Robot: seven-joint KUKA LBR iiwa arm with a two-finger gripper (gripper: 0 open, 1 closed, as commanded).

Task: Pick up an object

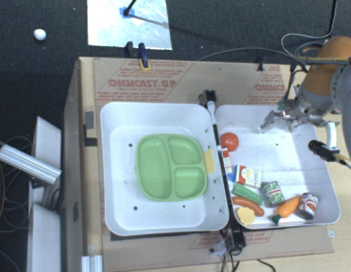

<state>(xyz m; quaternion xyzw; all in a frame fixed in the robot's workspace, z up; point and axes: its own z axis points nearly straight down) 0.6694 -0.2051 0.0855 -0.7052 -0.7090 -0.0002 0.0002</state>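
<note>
My gripper point(281, 122) hangs over the far part of the right bin point(328, 180), open, with nothing between its fingers. The toys lie apart from it, toward the bin's left and near sides. A red tomato point(229, 141) sits by the left wall. Nearer the front lie a small white carton point(248, 176), a green cucumber point(247, 193), a green box point(273, 192), an orange carrot point(288, 207), a can point(307, 205), a sausage point(248, 205) and a yellow piece point(244, 216).
The left bin point(116, 152) holds a green divided plate point(171, 168). A yellow piece point(209, 161) rests at the divider between the bins. The arm's orange band point(334, 52) and cables stand at the back right.
</note>
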